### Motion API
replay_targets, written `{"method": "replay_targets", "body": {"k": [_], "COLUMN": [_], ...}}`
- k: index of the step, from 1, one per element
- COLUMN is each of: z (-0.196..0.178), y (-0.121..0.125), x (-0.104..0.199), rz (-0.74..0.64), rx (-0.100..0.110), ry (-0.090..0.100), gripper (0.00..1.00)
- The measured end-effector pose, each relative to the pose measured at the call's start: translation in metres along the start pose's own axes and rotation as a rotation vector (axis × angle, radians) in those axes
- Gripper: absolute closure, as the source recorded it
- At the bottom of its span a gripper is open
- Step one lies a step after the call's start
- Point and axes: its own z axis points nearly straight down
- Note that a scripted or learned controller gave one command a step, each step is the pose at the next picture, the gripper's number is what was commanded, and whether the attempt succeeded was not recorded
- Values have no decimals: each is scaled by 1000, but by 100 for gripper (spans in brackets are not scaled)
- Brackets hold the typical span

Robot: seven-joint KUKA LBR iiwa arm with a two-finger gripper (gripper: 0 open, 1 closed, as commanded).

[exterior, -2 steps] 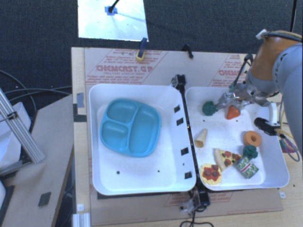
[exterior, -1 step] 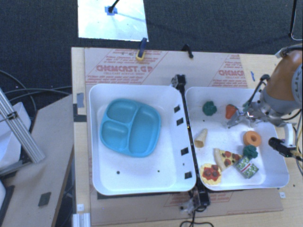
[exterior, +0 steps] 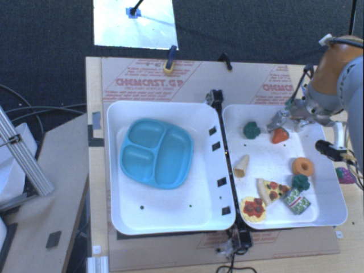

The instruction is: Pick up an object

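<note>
My gripper [exterior: 282, 121] hangs over the far part of the right bin [exterior: 325, 212], reaching in from the right. A small red toy [exterior: 279, 136], shaped like a strawberry, lies right under its tip; I cannot tell whether the two touch. A dark green lump [exterior: 252, 130] sits just left of the red toy. Further toward the front lie a cone [exterior: 242, 165], an orange doughnut [exterior: 303, 166], a pizza slice [exterior: 272, 190], a green broccoli piece [exterior: 300, 181], a green packet [exterior: 296, 201] and a round red-and-yellow piece [exterior: 253, 208].
The left bin [exterior: 131, 215] holds a blue divided plate [exterior: 156, 152]. A ridge with black clips [exterior: 223, 164] separates the two bins. A purple toy [exterior: 345, 175] lies outside the right bin's right wall.
</note>
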Motion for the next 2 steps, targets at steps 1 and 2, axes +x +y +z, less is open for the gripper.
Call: {"method": "replay_targets", "body": {"k": [1,2], "z": [2,0], "y": [-49,0], "x": [-1,0], "rz": [6,1], "rx": [2,-2], "ry": [1,0], "gripper": [0,0]}}
